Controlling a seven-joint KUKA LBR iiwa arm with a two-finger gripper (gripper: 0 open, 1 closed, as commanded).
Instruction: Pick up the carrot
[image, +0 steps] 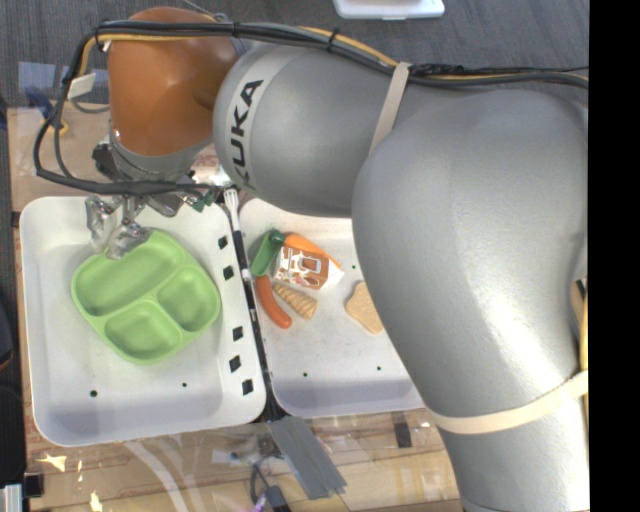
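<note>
End effector (118, 232) over left bin (50, 330), at green tray (145, 295) upper rim; grip state unclear. Carrot (290, 248) in right bin (330, 385), beside sausage (273, 303).

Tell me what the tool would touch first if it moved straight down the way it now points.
Probably the green divided plate: the tool hangs at its upper-left rim in the left bin. Depth is unclear, so it might meet the bin floor beside the rim.

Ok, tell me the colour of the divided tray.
Light green tray, seen in the camera view.
</note>
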